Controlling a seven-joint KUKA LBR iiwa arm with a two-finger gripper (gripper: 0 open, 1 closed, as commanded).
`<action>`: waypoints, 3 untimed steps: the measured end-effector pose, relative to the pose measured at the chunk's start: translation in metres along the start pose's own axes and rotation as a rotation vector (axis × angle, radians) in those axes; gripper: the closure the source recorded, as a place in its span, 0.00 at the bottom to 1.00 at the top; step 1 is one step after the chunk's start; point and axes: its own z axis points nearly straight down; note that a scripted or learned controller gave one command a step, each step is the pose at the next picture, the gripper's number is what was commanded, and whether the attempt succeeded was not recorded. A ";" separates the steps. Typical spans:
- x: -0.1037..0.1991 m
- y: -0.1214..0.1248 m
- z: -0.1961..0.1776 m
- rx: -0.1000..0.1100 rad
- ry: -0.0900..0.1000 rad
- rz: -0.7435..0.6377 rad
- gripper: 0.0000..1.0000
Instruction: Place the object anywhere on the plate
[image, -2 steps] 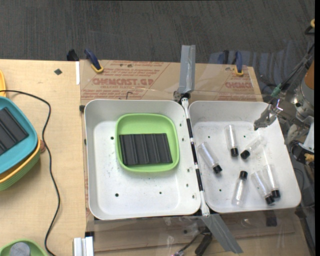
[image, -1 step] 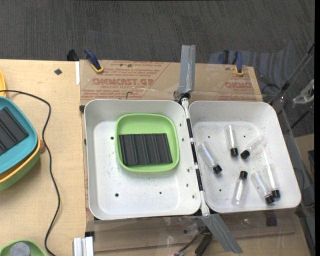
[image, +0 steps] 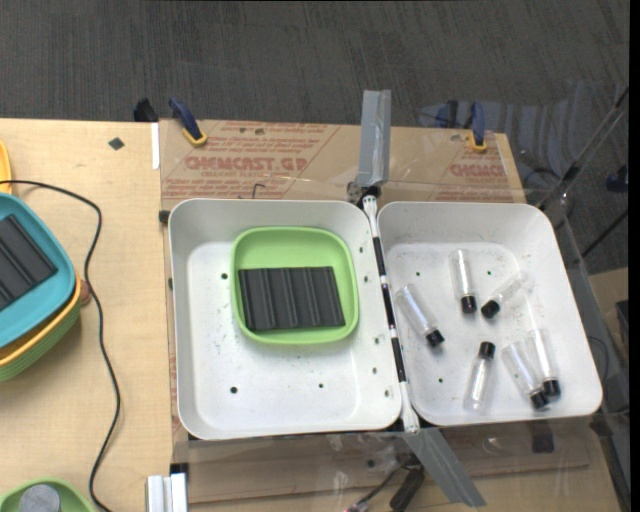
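Lying loose in the right bin (image: 565, 260), clear vials (image: 463, 281), outlines faint; green plate (image: 294, 250) left.

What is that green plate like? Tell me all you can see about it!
The green plate is a lime-green square with rounded corners and a raised rim, and it looks like smooth plastic. It lies flat on the floor of the left white bin, in the upper middle part, away from the walls. On it rests a dark grey ribbed pad with lengthwise grooves, covering most of its middle and reaching its lower rim. Nothing else touches it; the clear vials lie in the other bin.
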 end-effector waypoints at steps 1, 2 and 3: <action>0.025 0.013 -0.024 0.000 0.000 0.033 0.00; 0.052 0.020 0.095 0.001 0.000 0.036 0.00; 0.052 0.020 0.000 0.000 0.001 0.033 0.00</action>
